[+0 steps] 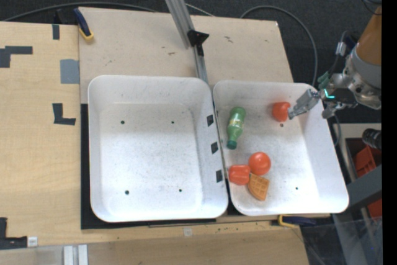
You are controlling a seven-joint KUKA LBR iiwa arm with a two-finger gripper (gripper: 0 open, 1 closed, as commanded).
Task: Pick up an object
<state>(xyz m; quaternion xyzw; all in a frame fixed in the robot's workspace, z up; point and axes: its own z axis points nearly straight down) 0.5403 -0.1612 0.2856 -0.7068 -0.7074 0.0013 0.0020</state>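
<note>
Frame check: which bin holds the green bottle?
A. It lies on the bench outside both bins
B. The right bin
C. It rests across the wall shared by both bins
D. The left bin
B: the green bottle lies inside the right bin, close to its left wall, with the orange and red items in the same bin.

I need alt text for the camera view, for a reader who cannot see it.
The end effector sits at the right bin's upper right, beside a small red object. That bin also holds a green bottle, two more red-orange pieces and a waffle-like piece.
</note>
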